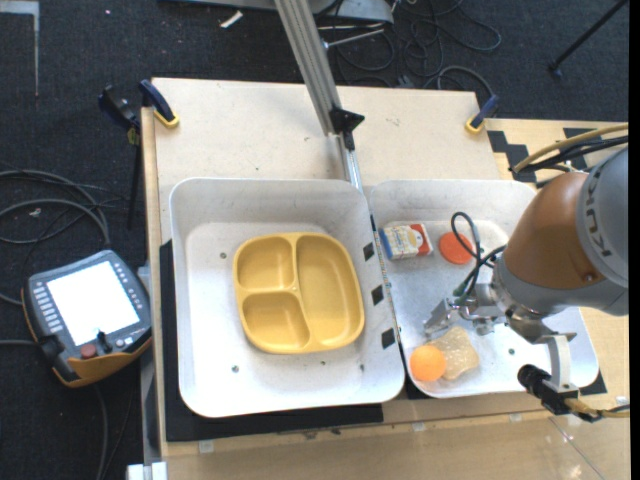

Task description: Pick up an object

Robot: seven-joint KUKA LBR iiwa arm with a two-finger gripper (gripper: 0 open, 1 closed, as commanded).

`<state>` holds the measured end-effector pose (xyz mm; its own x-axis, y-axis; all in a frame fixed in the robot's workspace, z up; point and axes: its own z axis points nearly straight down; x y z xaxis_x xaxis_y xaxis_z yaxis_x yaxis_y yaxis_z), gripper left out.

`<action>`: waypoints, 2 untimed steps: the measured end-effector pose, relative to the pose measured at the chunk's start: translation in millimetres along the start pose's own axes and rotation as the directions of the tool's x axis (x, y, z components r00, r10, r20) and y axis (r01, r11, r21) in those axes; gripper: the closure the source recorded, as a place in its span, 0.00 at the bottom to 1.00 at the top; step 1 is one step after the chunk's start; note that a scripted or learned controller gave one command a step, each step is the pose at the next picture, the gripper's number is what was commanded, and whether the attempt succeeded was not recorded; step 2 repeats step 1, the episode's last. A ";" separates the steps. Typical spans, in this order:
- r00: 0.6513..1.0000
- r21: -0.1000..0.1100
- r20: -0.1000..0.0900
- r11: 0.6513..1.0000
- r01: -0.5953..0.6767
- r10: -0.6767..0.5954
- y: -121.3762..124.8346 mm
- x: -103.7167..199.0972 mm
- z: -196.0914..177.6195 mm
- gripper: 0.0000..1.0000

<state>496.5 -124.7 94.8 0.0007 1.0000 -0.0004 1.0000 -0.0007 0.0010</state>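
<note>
On a pale tabletop point(250, 128) ringed by cables, my jaws point(448, 315) hang low in the right bin point(430, 203); whether they are parted or clenched I cannot tell. Nothing is lifted yet: the orange ball point(428, 364) and clear lump point(458, 353) lie just below them.

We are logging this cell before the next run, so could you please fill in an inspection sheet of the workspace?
Surface: bench bearing left bin and right bin.
Job's things: in the right bin, carton, orange disc, orange ball touching a pale lump.
Clutter: yellow tray, three compartments, in the left bin.
Grippers: gripper low over the right bin, above the lump; nothing seen between its fingers.
Cables: black cable at the wrist; loose cables on the floor.
Surroundings: pendant at left, clamps on the bench corners.
</note>
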 end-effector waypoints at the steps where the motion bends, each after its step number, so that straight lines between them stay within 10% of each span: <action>1: 1.000 -0.003 0.000 1.000 0.000 0.000 1.0 0.3 -11.6 1.00; 2: 1.000 -0.003 0.000 1.000 0.000 0.000 1.0 0.3 -11.6 1.00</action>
